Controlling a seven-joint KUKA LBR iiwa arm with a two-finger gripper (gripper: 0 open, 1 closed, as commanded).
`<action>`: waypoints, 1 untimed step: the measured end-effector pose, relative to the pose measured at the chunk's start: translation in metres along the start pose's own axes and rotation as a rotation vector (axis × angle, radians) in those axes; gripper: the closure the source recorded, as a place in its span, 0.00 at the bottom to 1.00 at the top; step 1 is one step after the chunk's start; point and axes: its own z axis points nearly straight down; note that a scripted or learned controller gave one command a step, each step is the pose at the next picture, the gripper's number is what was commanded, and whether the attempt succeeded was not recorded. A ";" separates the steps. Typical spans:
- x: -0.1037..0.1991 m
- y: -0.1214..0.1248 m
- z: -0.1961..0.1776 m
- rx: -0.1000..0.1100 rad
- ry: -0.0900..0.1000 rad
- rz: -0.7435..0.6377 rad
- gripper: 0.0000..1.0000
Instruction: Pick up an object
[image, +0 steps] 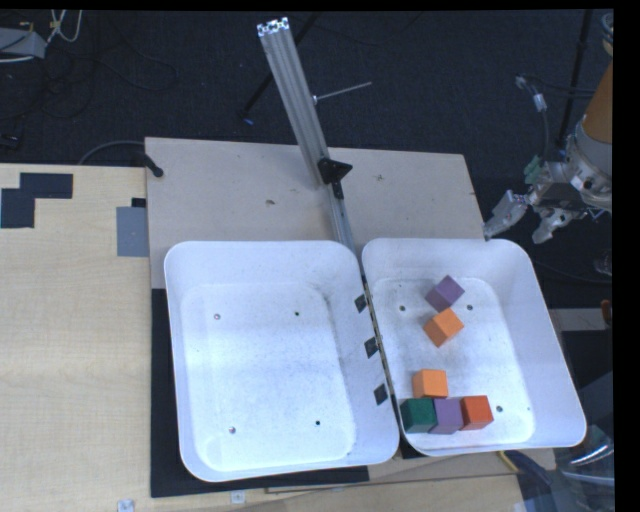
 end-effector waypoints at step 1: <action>0.037 -0.002 0.200 0.000 0.000 0.006 0.00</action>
